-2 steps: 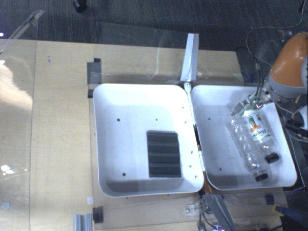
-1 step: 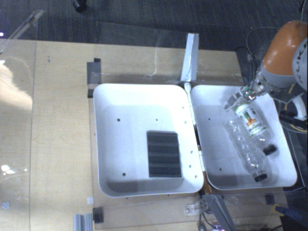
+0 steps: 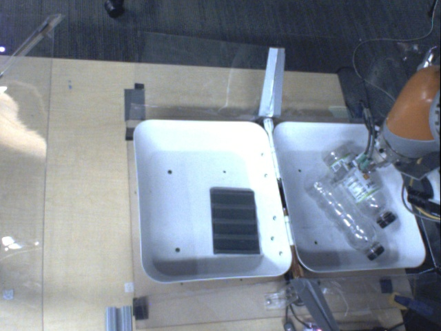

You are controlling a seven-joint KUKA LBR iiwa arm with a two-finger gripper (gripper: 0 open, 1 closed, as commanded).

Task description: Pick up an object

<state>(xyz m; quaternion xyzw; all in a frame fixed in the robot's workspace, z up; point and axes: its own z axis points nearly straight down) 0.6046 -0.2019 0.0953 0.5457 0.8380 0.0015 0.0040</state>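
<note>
Nothing is lifted yet: the gripper (image 3: 372,185) hangs over the right bin (image 3: 303,185), seemingly spread wide, holding nothing, 1 ridged black block (image 3: 234,221) untouched.

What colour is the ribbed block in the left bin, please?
Black, with raised ridges across it, seen in the camera view.

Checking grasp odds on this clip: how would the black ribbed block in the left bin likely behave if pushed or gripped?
The black ribbed block lies flat on the left bin floor, so it would probably slide, not roll or tip. Its straight edges suggest stiffness. Its width may make a grip across it awkward.
</note>
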